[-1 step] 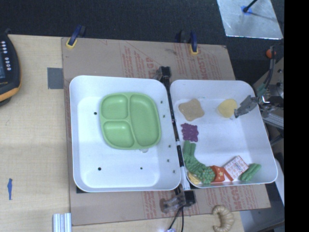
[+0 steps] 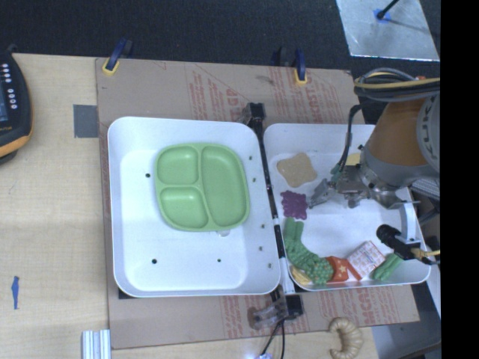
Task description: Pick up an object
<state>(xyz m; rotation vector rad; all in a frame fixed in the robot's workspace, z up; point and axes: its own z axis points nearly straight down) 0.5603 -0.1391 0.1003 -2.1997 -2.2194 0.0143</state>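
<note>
The right bin (image 2: 340,137) holds several small items: a tan bread slice (image 2: 297,169), a purple grape bunch (image 2: 294,204), a green leafy piece (image 2: 299,249), a red and orange piece (image 2: 339,269), a white and red packet (image 2: 366,257) and a green pod (image 2: 387,266). My gripper (image 2: 333,191) hangs low over the middle of this bin, just right of the bread and the grapes. Nothing shows between its fingers. The grey arm with its orange band (image 2: 400,137) comes in from the right.
The left bin (image 2: 131,264) holds a green divided plate (image 2: 202,186). A black clip (image 2: 255,113) sits between the bins at the back. A curled tan object (image 2: 346,336) lies on the bench in front of the right bin. A pendant (image 2: 11,103) lies far left.
</note>
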